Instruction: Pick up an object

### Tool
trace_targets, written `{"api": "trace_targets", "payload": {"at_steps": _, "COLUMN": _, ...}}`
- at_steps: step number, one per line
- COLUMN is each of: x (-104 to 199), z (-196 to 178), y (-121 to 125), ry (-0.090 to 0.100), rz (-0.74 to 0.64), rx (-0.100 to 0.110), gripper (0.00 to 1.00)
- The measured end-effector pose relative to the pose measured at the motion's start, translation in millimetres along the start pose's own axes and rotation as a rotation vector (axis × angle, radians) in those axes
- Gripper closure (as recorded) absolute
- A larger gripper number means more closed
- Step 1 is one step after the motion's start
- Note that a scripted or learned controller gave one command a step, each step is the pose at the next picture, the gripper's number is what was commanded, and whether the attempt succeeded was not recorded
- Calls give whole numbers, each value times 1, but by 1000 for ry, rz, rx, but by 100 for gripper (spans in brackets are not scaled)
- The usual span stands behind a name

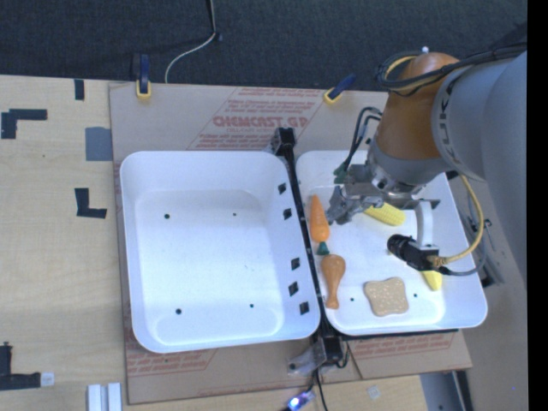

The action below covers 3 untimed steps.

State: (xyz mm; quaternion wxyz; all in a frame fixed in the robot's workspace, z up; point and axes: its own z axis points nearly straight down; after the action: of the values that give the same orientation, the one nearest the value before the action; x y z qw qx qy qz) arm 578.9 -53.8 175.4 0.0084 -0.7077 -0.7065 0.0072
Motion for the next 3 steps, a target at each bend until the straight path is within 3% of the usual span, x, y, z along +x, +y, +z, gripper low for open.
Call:
{"api": "trace_targets", "payload": {"at_steps": 1, "x": -36, "z": -110, "y": -44, "ry": -3, "rz": 1, "rx": -27, "gripper": 100}}
{"api": "trace_targets", "payload": {"at_steps": 2, "x": 57, "z": -111, "y": -85, "ry": 1, "rz": -12, "rx": -20, "gripper": 100}}
{"api": "trace_targets", "payload": {"at_steps": 3, "x": 59, "z": -234, "y": -100, "ry": -1, "rz": -5, "rx": -34, "gripper": 100}}
